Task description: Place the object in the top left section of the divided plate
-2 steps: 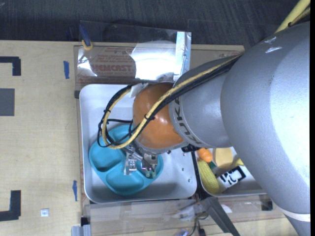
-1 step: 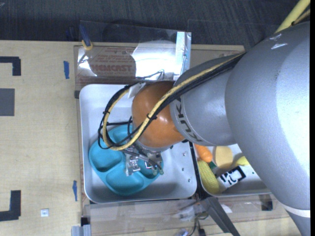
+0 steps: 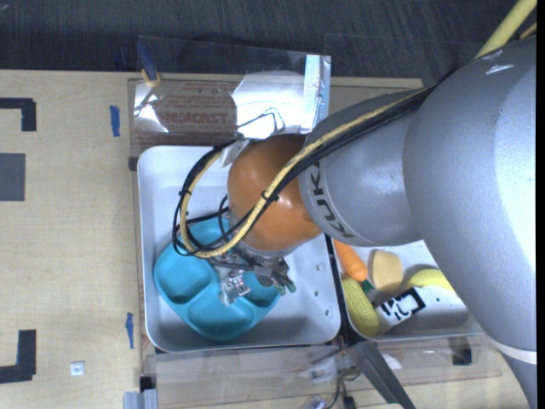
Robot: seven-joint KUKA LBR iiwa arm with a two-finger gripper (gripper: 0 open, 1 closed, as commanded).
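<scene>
Fingers (image 3: 247,281) sit low over the teal plastic divided plate (image 3: 183,284), above its right-hand compartments; cannot tell whether they are released or clenched, metal clutter hides the tips. No task object visible between them, so where it is cannot be told. Plate lies in the left shallow white bin (image 3: 162,186). Right of the fingers, the neighbouring white bin (image 3: 443,313) holds an orange toy carrot (image 3: 351,262) and yellow toy corn cob (image 3: 362,307), probably candidate objects.

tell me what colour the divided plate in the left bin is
The divided plate is teal blue, seen in the camera view, partly under the arm.
</scene>
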